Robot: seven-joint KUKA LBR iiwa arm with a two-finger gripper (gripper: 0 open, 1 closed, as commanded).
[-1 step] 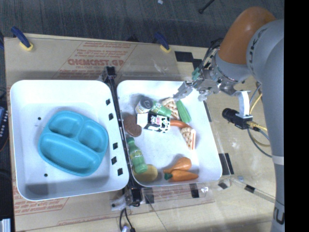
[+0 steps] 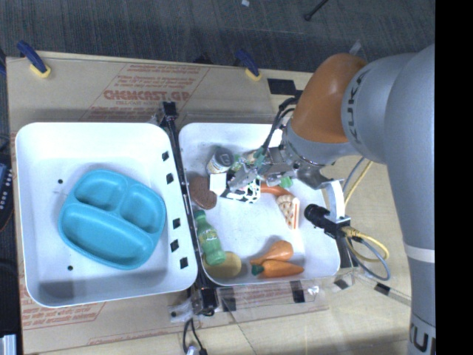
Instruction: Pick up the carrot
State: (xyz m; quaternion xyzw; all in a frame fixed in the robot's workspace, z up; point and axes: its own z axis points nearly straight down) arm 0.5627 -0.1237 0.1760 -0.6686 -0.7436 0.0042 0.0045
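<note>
The carrot is orange with a green stub at its left end and lies flat near the front wall of the right bin. A shorter orange piece rests just behind it. My gripper hangs over the back-middle of the same bin, well behind the carrot and apart from it. It sits close above a black-and-white cow-patterned toy. A small orange item lies just right of that toy, under the wrist.
Around the gripper are a small can, a brown round piece, a tan-and-orange roll, a green bottle and a yellowish lump. The left bin holds a blue divided plate.
</note>
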